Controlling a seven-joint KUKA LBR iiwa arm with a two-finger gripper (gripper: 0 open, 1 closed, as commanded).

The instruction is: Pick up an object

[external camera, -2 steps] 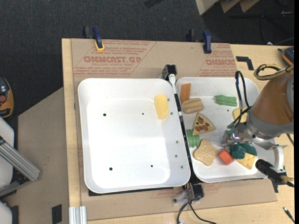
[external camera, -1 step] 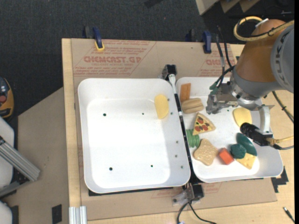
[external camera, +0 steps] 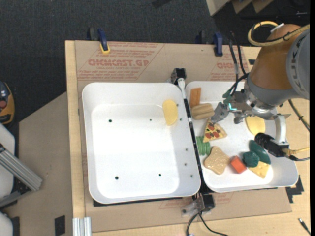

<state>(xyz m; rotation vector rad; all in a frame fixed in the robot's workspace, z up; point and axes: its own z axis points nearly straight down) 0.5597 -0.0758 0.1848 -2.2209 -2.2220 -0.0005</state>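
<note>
My gripper [external camera: 229,117] hovers over the right bin [external camera: 290,176], near its middle. The fingers stand apart, open, with nothing between them. One fingertip [external camera: 219,114] is just right of a tan bread roll [external camera: 202,111] and above a pizza slice [external camera: 213,132]. A pale yellow disc [external camera: 254,126] lies right of the gripper. Along the bin's front lie a toast slice [external camera: 217,160], a red piece [external camera: 237,164], a dark green piece [external camera: 256,154] and a yellow cheese wedge [external camera: 261,170]. An orange stick [external camera: 196,95] lies at the back left.
The left bin [external camera: 98,132] holds one yellow oval piece [external camera: 170,112] against its right wall. A small green piece [external camera: 203,145] lies by the right bin's left wall. The divider between the bins [external camera: 189,127] runs close to the roll.
</note>
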